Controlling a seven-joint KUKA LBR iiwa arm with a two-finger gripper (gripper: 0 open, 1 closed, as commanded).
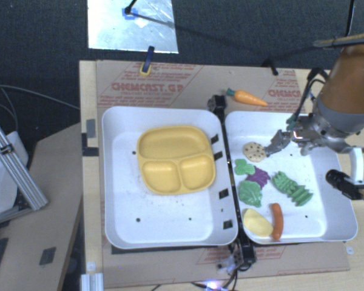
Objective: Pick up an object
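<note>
So, the grey arm with its orange band (352, 71) comes in from the right and hangs over the right bin (327, 223), with the gripper (273, 145) down near that bin's upper left part. Its fingers are hard to make out at this size, so whether they're spread or closed can't be told, and nothing clearly shows between them.

Just left of the gripper tip sits a small speckled cookie (253, 151), close enough that it might be touching, but that can't be confirmed. Below the cookie there's a purple leafy piece (258, 176) with a green leaf (244, 168) at its upper left edge, and another green leafy piece (250, 193) right under it. To the right of those lies a bunch of green beans (291, 188). Down at the bin's lower left are a yellow lumpy piece (258, 222) and a red-orange sausage (277, 220) standing just beside it.

The left bin (118, 162) holds a yellow divided plate (176, 159) with three compartments. A toy carrot (247, 97) lies on the cardboard outside the bins, above the right one.
</note>
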